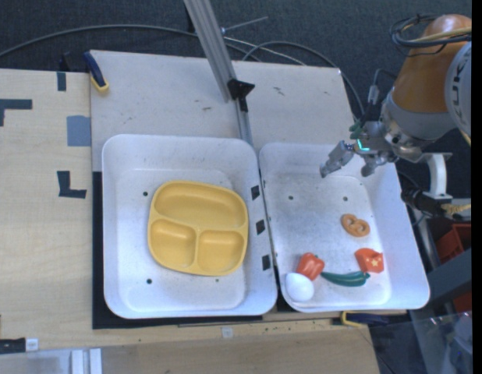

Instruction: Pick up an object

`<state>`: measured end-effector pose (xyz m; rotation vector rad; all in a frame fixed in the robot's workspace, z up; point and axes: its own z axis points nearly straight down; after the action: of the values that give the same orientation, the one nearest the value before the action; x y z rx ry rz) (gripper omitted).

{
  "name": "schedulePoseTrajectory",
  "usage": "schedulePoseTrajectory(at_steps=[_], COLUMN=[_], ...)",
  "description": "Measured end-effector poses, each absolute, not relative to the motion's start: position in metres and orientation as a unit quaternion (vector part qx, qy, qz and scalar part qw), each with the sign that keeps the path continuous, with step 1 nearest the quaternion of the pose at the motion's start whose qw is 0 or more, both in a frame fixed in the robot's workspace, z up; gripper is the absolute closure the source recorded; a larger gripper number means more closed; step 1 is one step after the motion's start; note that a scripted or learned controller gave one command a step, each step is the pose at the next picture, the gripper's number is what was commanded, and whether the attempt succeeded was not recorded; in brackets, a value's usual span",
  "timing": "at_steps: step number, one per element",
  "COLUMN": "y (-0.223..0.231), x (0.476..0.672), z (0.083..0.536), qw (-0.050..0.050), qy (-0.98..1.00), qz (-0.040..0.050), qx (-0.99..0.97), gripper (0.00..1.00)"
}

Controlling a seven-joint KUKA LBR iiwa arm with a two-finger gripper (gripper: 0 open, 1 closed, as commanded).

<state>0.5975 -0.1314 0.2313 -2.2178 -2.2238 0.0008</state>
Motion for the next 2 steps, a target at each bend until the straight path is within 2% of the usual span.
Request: schedulePoseTrajectory(at_steps=[2], y=[-0.131], x=[0.594], z=[0.103], qw=[0.003], qy=[-0.708], qz=[0.0027], qx=[-0.706], gripper=[0.00])
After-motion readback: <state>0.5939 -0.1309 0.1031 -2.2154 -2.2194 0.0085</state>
